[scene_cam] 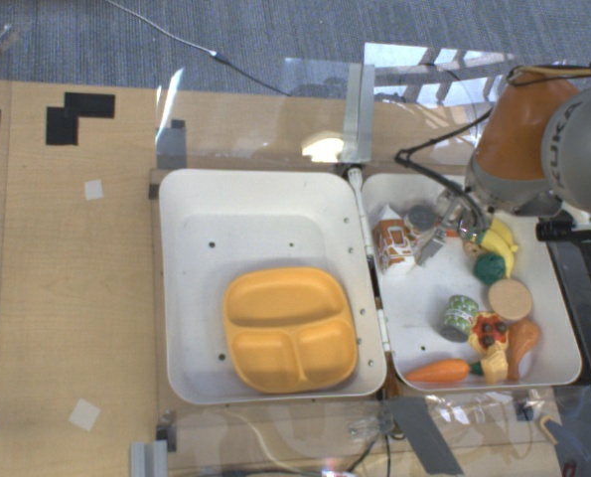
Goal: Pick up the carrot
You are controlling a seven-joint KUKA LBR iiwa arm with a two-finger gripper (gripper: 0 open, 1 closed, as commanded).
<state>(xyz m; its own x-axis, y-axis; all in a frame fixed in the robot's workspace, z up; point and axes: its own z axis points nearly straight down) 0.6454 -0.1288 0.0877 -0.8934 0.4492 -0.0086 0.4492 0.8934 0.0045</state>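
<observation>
The small orange plastic toy carrot, lying along the right white bin's front edge, looks light, rigid and slick, best pinched across its thick middle; whether the gripper is clenched I cannot tell.

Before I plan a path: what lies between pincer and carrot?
In the camera view, a green-patterned cup sits between the pincer and the carrot.

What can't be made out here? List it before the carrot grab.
- Pincer: small and blurred in the camera view; open or shut cannot be told.
- Carrot: its far end is hidden by the toy beside it.
- Arm: cut off by the right edge.
- Carton: label too small to read.
- Right bin: its upper right corner is hidden under the arm.
</observation>
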